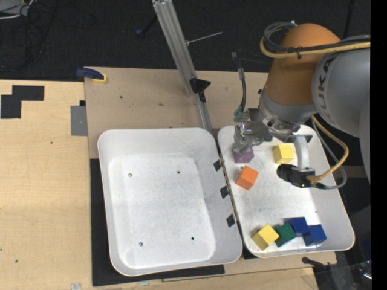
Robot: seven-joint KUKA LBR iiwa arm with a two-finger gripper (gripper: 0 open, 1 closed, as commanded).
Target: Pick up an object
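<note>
The left bin (160, 198) offers wide free room. In the right bin (338, 222), the middle floor is open; blocks crowd the lower edge (289, 232), and a slanted metal rail (181, 59) stands at upper centre

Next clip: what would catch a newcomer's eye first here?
The big grey arm with its orange band fills the upper right, its tool lowered over a purple block at the far left of the right bin. Bright blocks dot that bin: an orange cube, a yellow one, and a yellow, green and blue cluster near its front.
</note>
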